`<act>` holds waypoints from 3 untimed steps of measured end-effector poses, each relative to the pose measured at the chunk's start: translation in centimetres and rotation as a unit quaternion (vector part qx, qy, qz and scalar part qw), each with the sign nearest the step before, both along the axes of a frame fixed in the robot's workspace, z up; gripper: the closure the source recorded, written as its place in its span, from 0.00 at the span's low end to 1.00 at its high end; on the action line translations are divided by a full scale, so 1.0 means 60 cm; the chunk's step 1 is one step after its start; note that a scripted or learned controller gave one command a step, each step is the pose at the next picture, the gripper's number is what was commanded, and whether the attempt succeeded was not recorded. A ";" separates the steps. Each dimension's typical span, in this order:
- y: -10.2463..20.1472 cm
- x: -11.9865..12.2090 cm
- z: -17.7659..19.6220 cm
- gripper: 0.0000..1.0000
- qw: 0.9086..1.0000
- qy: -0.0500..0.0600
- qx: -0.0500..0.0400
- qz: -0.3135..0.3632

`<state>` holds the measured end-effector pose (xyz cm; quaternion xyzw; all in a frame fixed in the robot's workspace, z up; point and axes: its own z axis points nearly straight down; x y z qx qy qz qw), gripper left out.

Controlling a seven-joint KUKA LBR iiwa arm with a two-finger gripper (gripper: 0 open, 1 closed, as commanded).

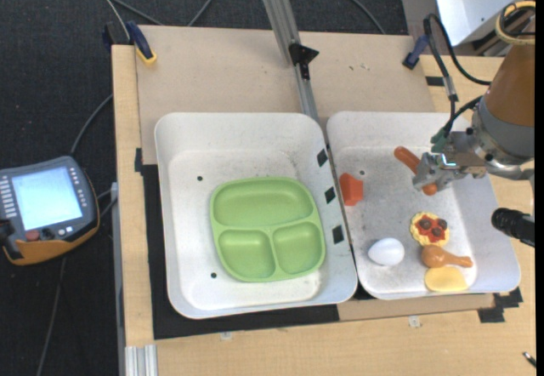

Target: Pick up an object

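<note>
Yellow toy [445, 280] lies below; tool [435, 172] touches orange carrot [410, 159], grip unclear

The tool [435, 172] hides part of an orange object [410, 159], and the arm [515, 102] runs off the right edge.

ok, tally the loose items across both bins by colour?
Green: 1, three-section green plastic plate
Orange: 2, orange block, orange carrot-like piece
White: 1, white egg-shaped ball
Yellow or tan: 3, topped yellow round, tan drumstick, yellow oval
Total: 7
</note>
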<state>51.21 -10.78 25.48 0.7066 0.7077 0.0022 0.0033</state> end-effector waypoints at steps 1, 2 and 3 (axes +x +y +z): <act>0.072 -0.008 -0.007 1.00 1.000 0.005 0.002 0.002; 0.161 -0.016 -0.034 1.00 1.000 0.006 0.003 0.002; 0.249 -0.004 -0.047 1.00 1.000 0.005 0.002 0.003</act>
